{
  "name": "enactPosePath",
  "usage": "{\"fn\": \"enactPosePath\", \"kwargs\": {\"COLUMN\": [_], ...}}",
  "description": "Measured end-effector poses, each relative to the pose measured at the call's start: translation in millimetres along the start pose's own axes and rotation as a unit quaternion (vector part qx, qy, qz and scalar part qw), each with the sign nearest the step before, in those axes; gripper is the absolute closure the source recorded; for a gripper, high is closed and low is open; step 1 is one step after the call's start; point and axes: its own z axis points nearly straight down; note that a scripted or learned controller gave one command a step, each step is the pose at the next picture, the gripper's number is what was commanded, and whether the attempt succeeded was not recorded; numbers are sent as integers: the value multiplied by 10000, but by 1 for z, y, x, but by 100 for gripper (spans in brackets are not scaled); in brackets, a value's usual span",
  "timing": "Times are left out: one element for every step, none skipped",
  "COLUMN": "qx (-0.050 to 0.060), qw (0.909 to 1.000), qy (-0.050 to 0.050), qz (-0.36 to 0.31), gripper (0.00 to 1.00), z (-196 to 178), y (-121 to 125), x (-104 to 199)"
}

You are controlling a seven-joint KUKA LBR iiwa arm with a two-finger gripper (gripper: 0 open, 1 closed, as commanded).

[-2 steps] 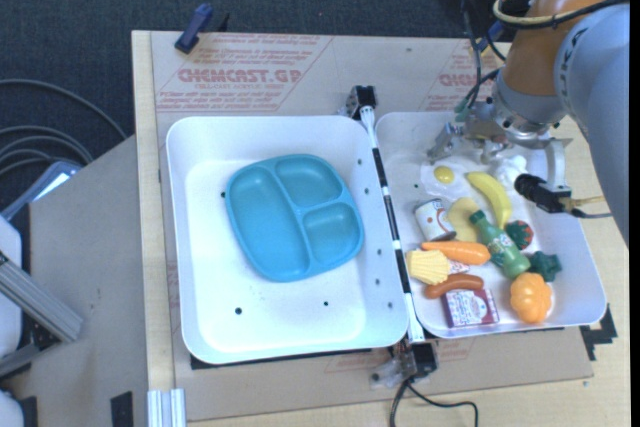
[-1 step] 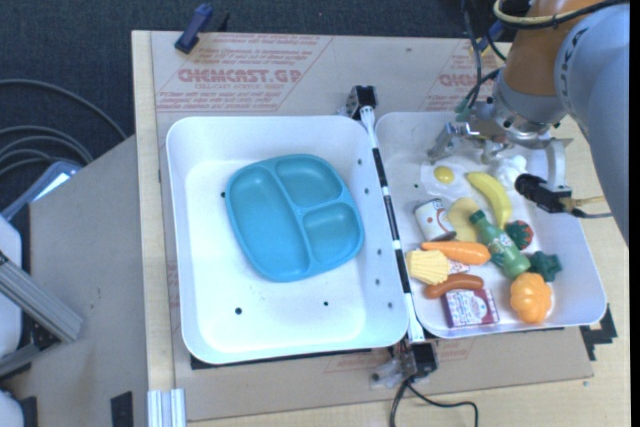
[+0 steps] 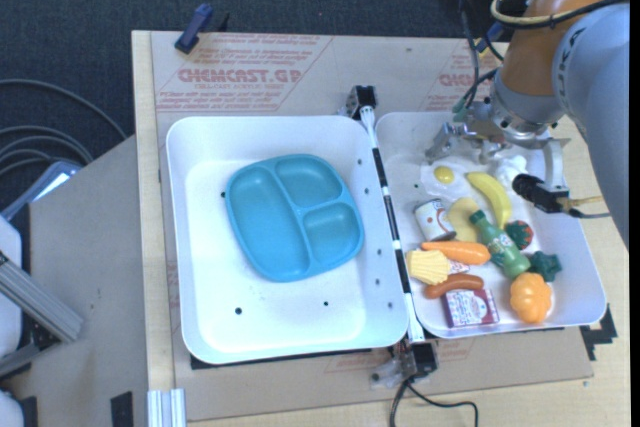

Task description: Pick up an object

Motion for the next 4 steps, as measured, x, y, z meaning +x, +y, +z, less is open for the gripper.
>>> {"fn": "enactPosePath", "kwargs": {"qx": [1,2,3,3], "qw": [10000,10000,10000,10000], "qy": [0,0,0,1], "qz": [2,3,2,0], "gripper": [0,0,0,0], "z": [0,0,0,0], "y": [0,0,0,0], "x": [3,4,7,14]}}
